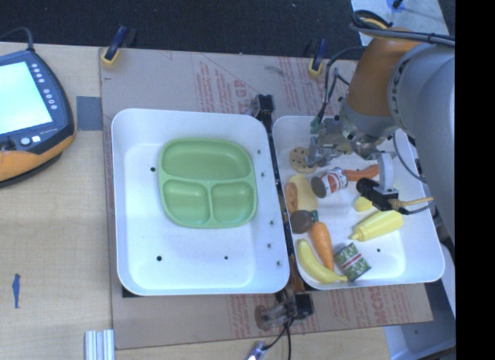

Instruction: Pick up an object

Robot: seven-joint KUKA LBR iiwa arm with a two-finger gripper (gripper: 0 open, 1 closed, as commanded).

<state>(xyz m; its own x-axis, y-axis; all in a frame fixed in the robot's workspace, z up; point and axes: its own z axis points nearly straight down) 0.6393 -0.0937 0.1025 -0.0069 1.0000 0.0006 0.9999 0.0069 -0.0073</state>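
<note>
I see the gripper (321, 152) low at the back edge of the right bin (410, 269), just above a small bottle (329, 183). I cannot tell how its tips stand. A carrot (322, 244) lies near the front.

Gripper (321, 149) fingertips hidden behind wrist hardware. Arm (418, 80) cut off at 3 o'clock edge. Right bin (418, 269) far rim covered by arm.
</note>
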